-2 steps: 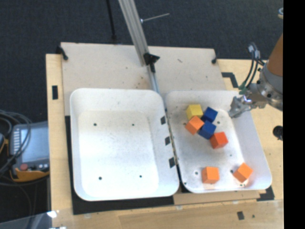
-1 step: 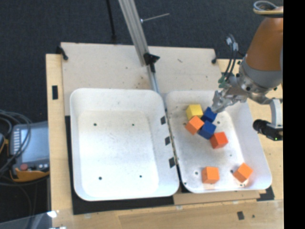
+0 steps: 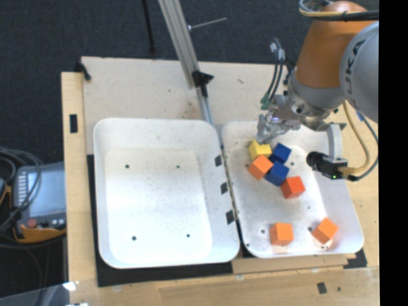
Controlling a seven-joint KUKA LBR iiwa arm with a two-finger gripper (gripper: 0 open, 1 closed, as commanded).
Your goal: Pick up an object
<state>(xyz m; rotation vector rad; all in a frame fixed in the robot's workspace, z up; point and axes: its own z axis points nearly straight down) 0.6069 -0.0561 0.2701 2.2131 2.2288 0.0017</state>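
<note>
Near right white plastic bin [image 3: 338, 203] back edge: metal two-finger hand [image 3: 271, 129] above yellow cube [image 3: 258, 149] | finger state indeterminate | orange cubes [image 3: 281, 233] at front edge.

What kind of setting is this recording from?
Probably a robotics lab grasping rig: a wooden bench bearing two white bins, coloured blocks in the right one, and the arm's end effector above them.

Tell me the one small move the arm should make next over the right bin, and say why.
Probably a short descent onto the yellow cube. The gripper hangs just above the cluster at the far end of the right bin, nearest that cube, and nothing shows between its fingers. The orange cube and blue cubes crowd it, so a straight drop seems safest.
</note>
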